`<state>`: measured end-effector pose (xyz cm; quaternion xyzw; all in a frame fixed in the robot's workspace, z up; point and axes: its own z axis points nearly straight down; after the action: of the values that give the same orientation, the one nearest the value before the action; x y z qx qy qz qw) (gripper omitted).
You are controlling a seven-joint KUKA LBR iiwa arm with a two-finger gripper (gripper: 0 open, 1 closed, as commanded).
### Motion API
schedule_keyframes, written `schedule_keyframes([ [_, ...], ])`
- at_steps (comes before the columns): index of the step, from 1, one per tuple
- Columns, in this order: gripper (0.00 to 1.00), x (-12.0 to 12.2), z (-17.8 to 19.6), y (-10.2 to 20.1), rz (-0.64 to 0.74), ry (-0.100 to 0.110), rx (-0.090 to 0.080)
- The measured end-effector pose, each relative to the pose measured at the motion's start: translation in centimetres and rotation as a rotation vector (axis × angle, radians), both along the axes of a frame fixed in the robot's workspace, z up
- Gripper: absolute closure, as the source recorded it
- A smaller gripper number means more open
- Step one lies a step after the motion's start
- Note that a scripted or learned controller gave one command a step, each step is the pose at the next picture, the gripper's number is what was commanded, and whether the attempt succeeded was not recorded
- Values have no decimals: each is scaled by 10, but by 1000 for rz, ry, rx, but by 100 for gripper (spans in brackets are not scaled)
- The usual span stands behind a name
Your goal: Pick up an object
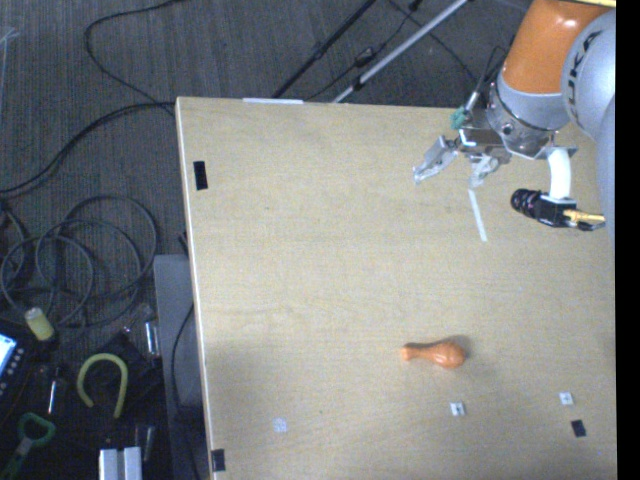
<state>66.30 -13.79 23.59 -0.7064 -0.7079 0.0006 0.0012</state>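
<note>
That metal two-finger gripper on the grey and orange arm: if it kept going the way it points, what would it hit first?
Probably just the bare tan board. The gripper points down and leftward; the orange pear-shaped object lies well off that line, though depth is unclear.

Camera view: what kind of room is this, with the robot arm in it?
Probably a robot lab or workshop. A gripper hangs over a plain wooden table holding one small orange object, and loose cables lie on the carpet beside it.

Pale tan wooden board [330, 268] fills centre frame, small black marks at its left edge. Orange pear-shaped plastic object [437, 353] lower right. Grey arm with orange band [545, 43] upper right; silver metal gripper [457, 166]. Dark grey carpet, black cables upper left
</note>
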Motion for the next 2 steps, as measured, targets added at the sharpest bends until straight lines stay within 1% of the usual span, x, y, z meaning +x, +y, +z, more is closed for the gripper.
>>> schedule_keyframes([
  [1,0,4,-149,-33,158,1,-2],
  [2,0,0,-151,-59,777,-4,-1],
])
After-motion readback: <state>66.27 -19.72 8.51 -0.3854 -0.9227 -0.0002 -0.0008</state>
